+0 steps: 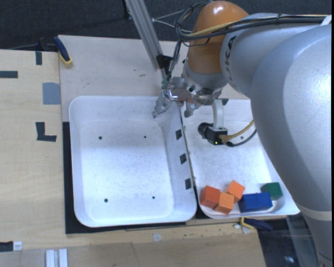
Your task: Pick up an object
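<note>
Probably a robotics lab, taped bench (22, 121), white bins (78, 115)

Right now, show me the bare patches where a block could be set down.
The left bin offers bare floor wall to wall. In the right bin, the middle is free, between the gripper and the blocks. Its near end is crowded: orange blocks, blue block, green block.

The left bin (122, 166) lies open, while blocks (239, 196) crowd the right bin's (239, 154) near corner

Blocks (236, 197) in right bin (250, 154)
</note>
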Controlling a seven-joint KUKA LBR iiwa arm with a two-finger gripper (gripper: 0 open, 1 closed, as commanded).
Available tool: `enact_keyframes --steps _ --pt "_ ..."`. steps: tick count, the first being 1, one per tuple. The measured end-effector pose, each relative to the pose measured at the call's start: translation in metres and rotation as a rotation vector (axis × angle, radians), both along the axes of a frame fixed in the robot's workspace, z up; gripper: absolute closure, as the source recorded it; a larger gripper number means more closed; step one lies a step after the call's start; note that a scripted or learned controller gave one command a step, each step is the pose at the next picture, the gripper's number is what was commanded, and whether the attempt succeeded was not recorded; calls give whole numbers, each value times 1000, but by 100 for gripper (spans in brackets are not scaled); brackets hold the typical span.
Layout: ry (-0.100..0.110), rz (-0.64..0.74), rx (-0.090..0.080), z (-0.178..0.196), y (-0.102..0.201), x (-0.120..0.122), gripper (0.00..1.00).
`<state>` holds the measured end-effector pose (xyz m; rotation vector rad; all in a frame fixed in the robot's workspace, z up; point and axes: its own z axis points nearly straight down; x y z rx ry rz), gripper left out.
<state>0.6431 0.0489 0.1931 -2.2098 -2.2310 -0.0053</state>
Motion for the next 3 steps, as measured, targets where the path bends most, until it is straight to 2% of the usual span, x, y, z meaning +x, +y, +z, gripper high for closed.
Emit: enact_keyframes --steps 1,2,3 --pt "-4 -10 -4 73 -33 -23 0" --pt "-2 -1 -1 116 32 -32 0" --pt "2 -7 -4 113 51 -15 0"
